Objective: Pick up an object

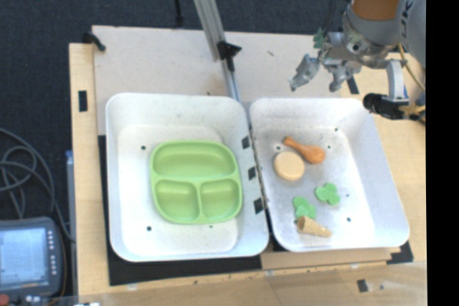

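Observation:
The right bin (373,154) holds several small toy foods: an orange drumstick-like piece (305,150), a round tan cookie (289,167), a green clover shape (328,193), a second green piece (303,208) and a tan cone (313,227). My gripper (320,77) hangs above the bench just beyond the right bin's far rim, well apart from all of them. Its two fingers (304,73) are spread with nothing between them.
The left bin (125,154) holds a green divided plate (195,181). A slanted metal pole (208,11) rises from the gap between the bins at the back. A screen device (27,258) sits at the lower left, off the bench.

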You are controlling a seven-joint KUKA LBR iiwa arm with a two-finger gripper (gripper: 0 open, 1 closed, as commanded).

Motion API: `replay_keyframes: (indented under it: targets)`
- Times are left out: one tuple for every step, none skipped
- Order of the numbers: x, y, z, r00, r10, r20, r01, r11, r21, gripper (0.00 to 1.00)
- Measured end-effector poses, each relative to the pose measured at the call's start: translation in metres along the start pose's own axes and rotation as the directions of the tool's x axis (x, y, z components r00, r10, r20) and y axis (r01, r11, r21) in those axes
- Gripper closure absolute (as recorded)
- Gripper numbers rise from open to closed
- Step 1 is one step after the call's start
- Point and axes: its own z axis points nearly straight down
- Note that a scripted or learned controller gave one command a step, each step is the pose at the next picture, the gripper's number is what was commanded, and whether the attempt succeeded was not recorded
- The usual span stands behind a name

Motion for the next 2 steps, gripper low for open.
replay_keyframes:
  targets:
    - [-0.001, 0.0, 0.0, 1.0, 0.0, 0.001, 0.0, 1.0, 0.0, 0.0]
    - [-0.001, -0.002, 0.042, 1.0, 0.003, 0.001, -0.003, 1.0, 0.004, 0.0]
